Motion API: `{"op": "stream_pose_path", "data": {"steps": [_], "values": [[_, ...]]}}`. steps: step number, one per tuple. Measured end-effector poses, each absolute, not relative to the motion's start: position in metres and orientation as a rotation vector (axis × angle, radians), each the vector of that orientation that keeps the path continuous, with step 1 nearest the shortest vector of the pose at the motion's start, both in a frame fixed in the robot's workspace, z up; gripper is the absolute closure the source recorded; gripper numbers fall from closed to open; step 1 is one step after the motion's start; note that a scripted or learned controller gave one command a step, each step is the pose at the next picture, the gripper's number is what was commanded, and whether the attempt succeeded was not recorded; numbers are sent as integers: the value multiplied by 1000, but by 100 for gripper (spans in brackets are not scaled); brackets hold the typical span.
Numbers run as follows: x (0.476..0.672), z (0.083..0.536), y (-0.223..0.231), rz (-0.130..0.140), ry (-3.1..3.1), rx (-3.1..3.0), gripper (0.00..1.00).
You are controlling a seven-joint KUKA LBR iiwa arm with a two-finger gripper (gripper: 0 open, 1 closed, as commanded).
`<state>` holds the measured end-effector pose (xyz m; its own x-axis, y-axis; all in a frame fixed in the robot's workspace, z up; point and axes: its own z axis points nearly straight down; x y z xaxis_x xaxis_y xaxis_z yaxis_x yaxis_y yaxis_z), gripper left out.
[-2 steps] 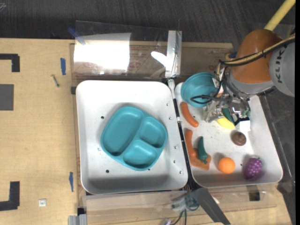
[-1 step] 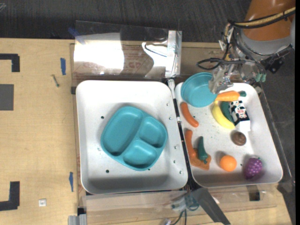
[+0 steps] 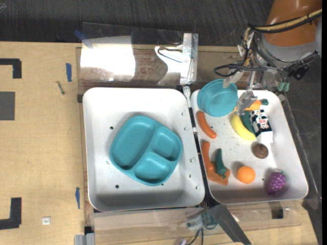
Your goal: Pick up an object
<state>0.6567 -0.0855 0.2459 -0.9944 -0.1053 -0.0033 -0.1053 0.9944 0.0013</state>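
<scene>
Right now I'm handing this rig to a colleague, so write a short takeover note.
Gripper: low over the right bin's far end, by the banana and teal bowl; finger state unclear, nothing seen held.
Right bin also holds: two orange sausages, carrot, orange, grapes, a brown round item, a black-and-white item.
Left bin: teal divided plate.
Done: no pick yet.
Left: grasp and lift one object.

Yellow banana lies curved in right bin's far part, beside teal bowl.
</scene>
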Motion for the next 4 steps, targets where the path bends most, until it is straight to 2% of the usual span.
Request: {"op": "stream_pose_path", "data": {"steps": [1, 2, 3, 4], "values": [[609, 191, -166, 1, 3144, -124, 0], [651, 94, -176, 6, 3143, -88, 0], [624, 86, -193, 11, 3134, -107, 0], [592, 87, -186, 2, 3134, -7, 0]]}}
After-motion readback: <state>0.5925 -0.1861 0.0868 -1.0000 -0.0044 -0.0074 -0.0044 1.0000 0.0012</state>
